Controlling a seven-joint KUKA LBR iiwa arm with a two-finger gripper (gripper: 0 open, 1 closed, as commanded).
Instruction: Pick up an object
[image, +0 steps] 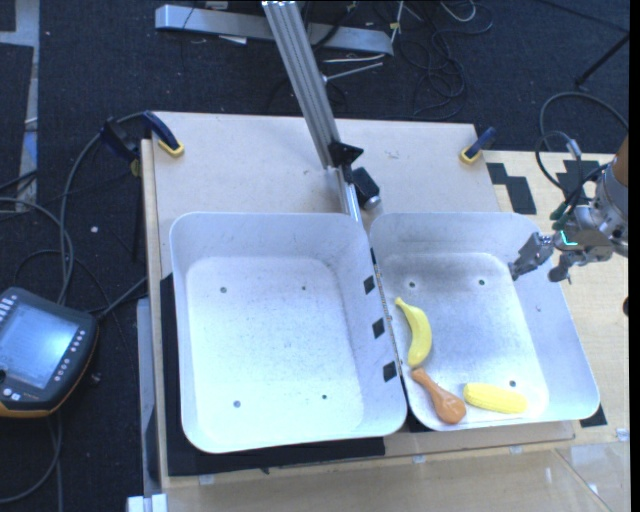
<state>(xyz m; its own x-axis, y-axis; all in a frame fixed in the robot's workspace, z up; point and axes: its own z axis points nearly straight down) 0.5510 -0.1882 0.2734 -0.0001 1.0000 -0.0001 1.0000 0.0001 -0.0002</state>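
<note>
In the right bin (545, 330) lie three things. A curved yellow banana (417, 330) rests by the bin's left wall. An orange-brown spoon-shaped piece (441, 397) sits just below it. A short yellow oblong piece (494, 398) lies near the front wall. My gripper (542, 260) hovers over the right bin's far right rim, well apart from all three objects. Its two dark fingers stand spread with nothing between them.
The left bin (200, 300) adjoins the right bin along a shared middle wall. A slanted metal pole (315, 95) rises from the back of the bench. Yellow clamps (168, 146) sit at the bench's back corners. A pendant (35, 345) lies on the floor at left.
</note>
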